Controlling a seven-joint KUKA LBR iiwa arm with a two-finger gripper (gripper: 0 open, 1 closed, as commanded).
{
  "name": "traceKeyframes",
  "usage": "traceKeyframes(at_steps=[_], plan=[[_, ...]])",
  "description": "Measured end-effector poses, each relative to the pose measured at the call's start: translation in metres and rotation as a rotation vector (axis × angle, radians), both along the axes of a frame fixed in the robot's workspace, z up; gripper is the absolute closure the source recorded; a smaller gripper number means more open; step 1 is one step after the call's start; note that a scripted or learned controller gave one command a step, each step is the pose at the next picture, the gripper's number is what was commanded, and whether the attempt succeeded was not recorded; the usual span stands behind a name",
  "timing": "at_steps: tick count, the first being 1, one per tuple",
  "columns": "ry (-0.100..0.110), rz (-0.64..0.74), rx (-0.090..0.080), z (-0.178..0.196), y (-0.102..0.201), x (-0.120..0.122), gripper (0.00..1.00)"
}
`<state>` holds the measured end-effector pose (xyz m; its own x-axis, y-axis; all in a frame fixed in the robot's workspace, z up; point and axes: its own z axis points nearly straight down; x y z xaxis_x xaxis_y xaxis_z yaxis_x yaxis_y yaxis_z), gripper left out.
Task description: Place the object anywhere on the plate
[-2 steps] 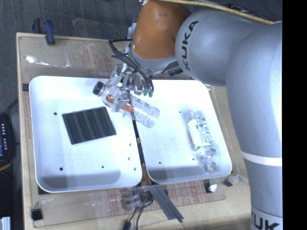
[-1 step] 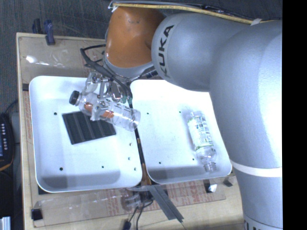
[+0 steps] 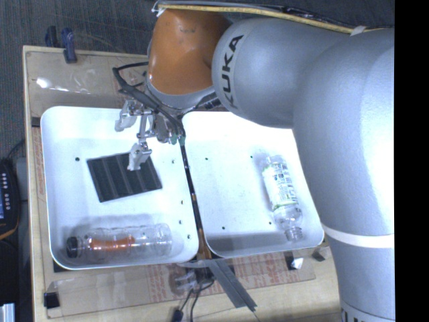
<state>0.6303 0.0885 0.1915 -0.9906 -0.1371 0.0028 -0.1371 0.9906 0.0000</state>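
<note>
The plate (image 3: 124, 178) is a dark ribbed rectangle lying flat in the middle of the left bin (image 3: 53, 146). A clear bottle with orange contents (image 3: 117, 241) lies on its side along that bin's front wall. Another clear plastic bottle with a white label (image 3: 281, 193) lies in the right bin (image 3: 228, 180), cap toward the front. My gripper (image 3: 133, 139) hangs over the left bin, just above the plate's far right corner. Its fingers (image 3: 140, 155) stand open with nothing between them.
The arm's orange band (image 3: 177, 52) and grey body cover the back and right of the bench. The two bins meet at a ridge (image 3: 190, 186). A blue clamp (image 3: 67, 42) sits at the bench's back left corner.
</note>
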Motion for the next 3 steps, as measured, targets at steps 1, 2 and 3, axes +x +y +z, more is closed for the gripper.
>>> traceKeyframes(at_steps=[1, 2, 3], plan=[[0.000, 0.398, 0.001, 0.000, 0.002, -0.016, 0.00], [-0.002, 0.524, 0.001, 0.021, -0.001, -0.046, 0.00], [-0.002, 0.524, 0.001, 0.021, -0.001, -0.046, 0.00]])
